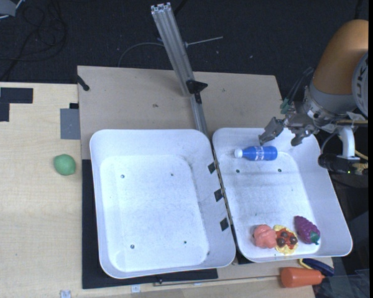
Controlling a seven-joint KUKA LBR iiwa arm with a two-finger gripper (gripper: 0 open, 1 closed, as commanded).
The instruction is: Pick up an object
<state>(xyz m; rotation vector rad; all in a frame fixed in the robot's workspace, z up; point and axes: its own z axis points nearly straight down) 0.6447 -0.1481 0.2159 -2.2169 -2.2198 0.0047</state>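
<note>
Two shallow white bins side by side on the bench: left bin bare inside, right bin carrying four small things. One grey arm with an orange band, reaching in from the right and cut off at the frame's right edge. One slanted metal rail running from the top down to the gap between the bins.

In the right bin: one blue bottle with a white cap, lying on its side near the far wall, cap pointing left. Near the front edge, one purple grape-like bunch, one pinkish-orange lump, and one small yellow and red piece between them, touching the lump; exact shapes hard to make out. Outside the bins: one green ball on the pale bench at left, well apart from the left bin; one orange, carrot-like thing just beyond the right bin's front edge, with something blue and yellow beside it, too small to identify.

Gripper above the far rim of the right bin, just above and right of the blue bottle. Two dark fingers splayed apart, left fingertip close to the bottle's upper side, contact not discernible. Nothing between the fingers.
</note>
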